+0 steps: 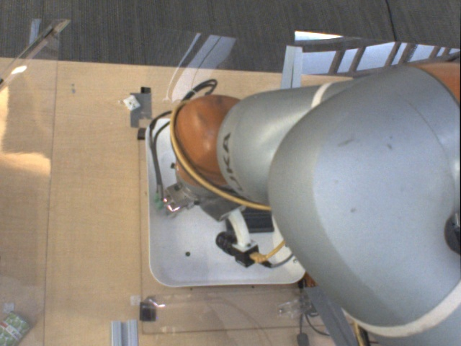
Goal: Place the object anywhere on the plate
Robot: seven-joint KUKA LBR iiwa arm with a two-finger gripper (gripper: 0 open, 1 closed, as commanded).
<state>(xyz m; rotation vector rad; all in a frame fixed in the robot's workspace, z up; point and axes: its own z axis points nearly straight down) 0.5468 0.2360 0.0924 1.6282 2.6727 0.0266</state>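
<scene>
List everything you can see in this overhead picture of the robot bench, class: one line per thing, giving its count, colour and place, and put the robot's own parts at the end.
bin: one, white, shallow, middle of the view, mostly covered by the arm.
bench: one, light wood, spreading left and below the bin.
floor: one, dark grey carpet, along the top.
bracket: one, grey and black, at the bin's upper left corner.
clip: one, black, just below the bin's lower left corner.
printed item: one, green and white, bottom left corner, too cut off to identify.
arm: one, grey with an orange band, reaching in from the right over the bin.
cable: one, yellow, looped round the orange band.
</scene>
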